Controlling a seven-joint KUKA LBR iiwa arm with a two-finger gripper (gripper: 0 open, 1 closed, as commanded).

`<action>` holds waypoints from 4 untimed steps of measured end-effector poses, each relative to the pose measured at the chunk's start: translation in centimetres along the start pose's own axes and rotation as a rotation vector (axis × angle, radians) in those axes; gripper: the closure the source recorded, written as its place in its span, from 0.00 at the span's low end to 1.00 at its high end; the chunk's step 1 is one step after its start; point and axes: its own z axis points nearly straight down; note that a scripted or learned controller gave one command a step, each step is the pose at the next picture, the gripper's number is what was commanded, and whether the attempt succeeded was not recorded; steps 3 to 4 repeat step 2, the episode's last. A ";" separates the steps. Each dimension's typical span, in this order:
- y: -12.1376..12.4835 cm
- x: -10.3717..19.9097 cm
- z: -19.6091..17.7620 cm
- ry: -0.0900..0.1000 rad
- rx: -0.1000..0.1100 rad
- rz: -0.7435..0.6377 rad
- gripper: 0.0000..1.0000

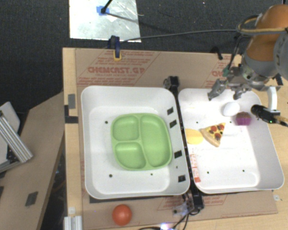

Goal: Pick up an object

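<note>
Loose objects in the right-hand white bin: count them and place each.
4: white egg-shaped object at the back, purple lump beside it, pizza-slice toy mid-bin, flat yellow piece at its left. Some may be hidden under the arm.

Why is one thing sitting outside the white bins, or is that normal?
The orange ball lies on the bench in front of the left bin, outside both. The pizza slice and other toys sit inside the right bin.

Arm [271, 37] bent, claw [226, 90] spread, nothing held

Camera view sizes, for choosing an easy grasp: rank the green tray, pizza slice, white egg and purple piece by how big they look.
1. Green tray, largest by far.
2. Pizza slice.
3. White egg and purple piece: they look too alike to rank.
</note>
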 end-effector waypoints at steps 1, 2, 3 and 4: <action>0.3 0.0 -0.9 -0.001 -0.013 -0.002 0.00; 0.6 -1.0 4.2 -0.002 -0.010 0.000 0.00; 0.6 -1.0 4.2 -0.002 -0.010 0.000 0.00; 0.6 -1.0 4.2 -0.002 -0.010 0.000 0.00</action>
